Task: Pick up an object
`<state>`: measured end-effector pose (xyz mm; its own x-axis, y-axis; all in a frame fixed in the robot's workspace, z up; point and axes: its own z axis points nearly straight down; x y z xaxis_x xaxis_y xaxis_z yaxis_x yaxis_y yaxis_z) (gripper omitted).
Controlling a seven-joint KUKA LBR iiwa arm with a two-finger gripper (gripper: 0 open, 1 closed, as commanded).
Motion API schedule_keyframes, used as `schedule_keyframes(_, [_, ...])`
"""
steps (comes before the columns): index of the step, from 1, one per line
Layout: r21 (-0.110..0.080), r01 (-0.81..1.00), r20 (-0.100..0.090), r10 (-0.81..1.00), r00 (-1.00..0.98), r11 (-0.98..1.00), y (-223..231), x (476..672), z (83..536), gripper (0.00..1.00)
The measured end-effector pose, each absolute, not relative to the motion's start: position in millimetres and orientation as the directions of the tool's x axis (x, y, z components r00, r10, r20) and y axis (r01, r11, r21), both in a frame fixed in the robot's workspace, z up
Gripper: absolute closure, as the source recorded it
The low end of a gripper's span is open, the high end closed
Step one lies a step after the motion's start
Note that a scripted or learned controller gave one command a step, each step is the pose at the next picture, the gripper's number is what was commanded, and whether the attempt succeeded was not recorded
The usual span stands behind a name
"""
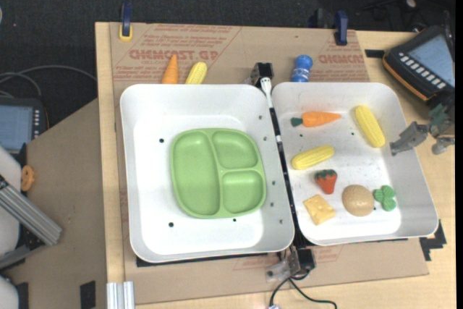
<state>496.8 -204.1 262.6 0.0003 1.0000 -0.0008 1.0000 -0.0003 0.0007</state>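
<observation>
The gripper (pixel 418 137) hung at the right bin's (pixel 412 177) right rim, fingers spread and holding nothing. Nearest it lay a corn cob (pixel 369 126), tilted, in the bin's upper right, just left of the fingers and apart from them. It looked like light, stiff, smooth toy plastic, likely to slip, and was best pinched across its middle. A carrot (pixel 320 119), a second cob (pixel 312 156), a strawberry (pixel 327 180), cheese (pixel 319 208), a potato (pixel 357 200) and broccoli (pixel 386 197) lay farther left and below. A green tray (pixel 217 172) sat in the left bin (pixel 145 155).
</observation>
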Motion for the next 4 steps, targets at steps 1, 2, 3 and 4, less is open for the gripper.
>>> schedule_keyframes(1, [0.014,1.000,-0.006,1.000,-0.002,0.002,-123.5,483.0,85.2,0.00])
schedule_keyframes(2, [0.017,1.000,-0.008,1.000,0.001,-0.001,-126.4,483.7,98.9,1.00])
schedule_keyframes(3, [0.015,1.000,-0.007,1.000,0.002,-0.002,-126.3,483.2,98.0,0.00])
schedule_keyframes(4, [0.003,1.000,0.000,1.000,-0.005,0.005,-92.1,524.8,83.7,0.00])
